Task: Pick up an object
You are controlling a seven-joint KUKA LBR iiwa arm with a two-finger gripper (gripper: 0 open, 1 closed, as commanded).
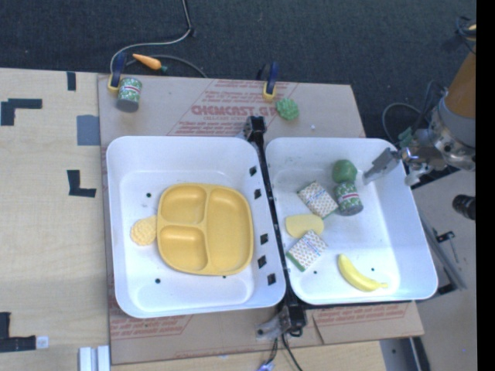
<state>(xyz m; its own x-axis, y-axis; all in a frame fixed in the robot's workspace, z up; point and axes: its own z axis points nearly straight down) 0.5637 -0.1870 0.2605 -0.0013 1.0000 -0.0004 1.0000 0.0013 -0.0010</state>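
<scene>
Your gripper [384, 163] hovers over the right bin's [402, 230] upper edge; its grip you cannot tell. Below: one banana [359, 273], two patterned blocks [317, 199], one can [349, 199].

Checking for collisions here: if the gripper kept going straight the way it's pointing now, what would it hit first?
Probably the green ball in the right bin: the gripper points leftward toward it, though its height above is unclear.

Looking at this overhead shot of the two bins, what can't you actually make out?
- Gripper: blurred at the right bin's far rim; finger state unreadable.
- Arm: cut off by the right edge.
- Small can label: too small to read.
- Round yellow piece: partly hidden under the yellow tray.
</scene>
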